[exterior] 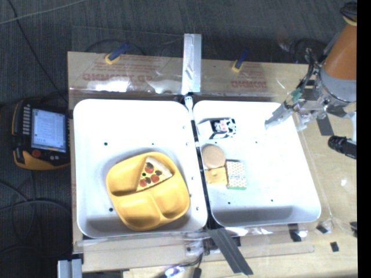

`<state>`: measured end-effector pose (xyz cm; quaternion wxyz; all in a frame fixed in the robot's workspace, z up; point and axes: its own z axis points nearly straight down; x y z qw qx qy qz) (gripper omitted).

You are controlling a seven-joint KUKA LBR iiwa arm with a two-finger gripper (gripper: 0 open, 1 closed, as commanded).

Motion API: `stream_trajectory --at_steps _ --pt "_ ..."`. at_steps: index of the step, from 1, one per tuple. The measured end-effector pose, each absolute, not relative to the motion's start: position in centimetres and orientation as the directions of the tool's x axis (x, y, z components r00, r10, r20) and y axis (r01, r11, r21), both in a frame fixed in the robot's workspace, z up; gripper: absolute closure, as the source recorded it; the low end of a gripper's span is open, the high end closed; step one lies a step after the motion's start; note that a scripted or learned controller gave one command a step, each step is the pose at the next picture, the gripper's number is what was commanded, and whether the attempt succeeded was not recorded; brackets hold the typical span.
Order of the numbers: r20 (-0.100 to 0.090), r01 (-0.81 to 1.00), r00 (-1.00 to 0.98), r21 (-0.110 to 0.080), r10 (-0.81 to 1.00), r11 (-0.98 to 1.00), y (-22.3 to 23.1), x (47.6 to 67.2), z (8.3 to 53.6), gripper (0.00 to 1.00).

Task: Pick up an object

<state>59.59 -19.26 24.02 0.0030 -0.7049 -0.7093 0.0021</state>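
Nearest the front edge of the bench, the left bin [87, 155] held a yellow tray [124, 204] with three parts. A toy pizza slice [153, 172] lay in the tray's back part, leaning on a divider.

The right bin [278, 172] held the small things. A little checked block [236, 174] lay near the middle of the bin's left half, just beside a flat tan piece [215, 177]. A round tan disc [213, 155] sat at the back of that tan piece, touching it, close to the wall between the bins. Farther back, near the bin's back left corner, lay a small black and white toy [223, 127].

At the bin's back right corner hung the gripper [277, 117], out over the rim. Its tips were too small and blurred to tell if they were open or closed, and nothing could be seen held in them.

Any of the small things would do for picking up. The checked block looked light and stiff, so it would likely not bend or break. Its flat sides looked like a good place to pinch. The round disc looked thin and low, so it might slip out. The tray looked too wide to grab
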Motion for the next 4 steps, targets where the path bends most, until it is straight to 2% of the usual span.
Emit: stream_trajectory --at_steps 1,2,3,4 --pt "0.003 1.0 -0.012 -0.014 1.0 0.012 -19.1 59.7 24.5 1.0" --pt "-0.001 0.92 -0.393 -0.005 0.92 0.393 -22.1 58.0 32.3 1.0" --pt "-0.001 0.75 -0.662 -0.003 0.75 0.662 -22.4 53.7 43.2 1.0" --pt "0.001 0.673 -0.739 -0.003 0.673 0.739 -22.4 48.7 39.8 1.0"
